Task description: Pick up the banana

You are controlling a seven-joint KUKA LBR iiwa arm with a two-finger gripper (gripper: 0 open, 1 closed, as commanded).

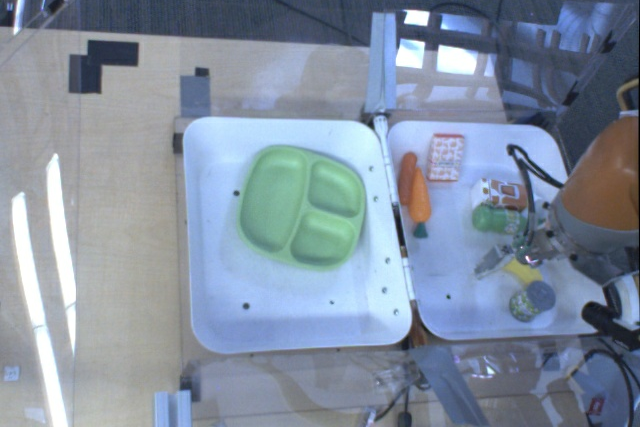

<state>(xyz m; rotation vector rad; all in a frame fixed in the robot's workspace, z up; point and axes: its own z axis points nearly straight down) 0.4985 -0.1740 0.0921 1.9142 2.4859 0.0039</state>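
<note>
Low over the right white bin [450, 310], the grey arm with its orange band [605, 180] is reaching in, its gripper [512, 253] sitting over the yellow banana [522, 268], mostly hiding it. Whether the gripper is closed is unclear. Just beyond, a green bottle [493, 218] is lying.

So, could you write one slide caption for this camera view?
Gripper low over the banana in the right bin; green tray in the left bin.
</note>
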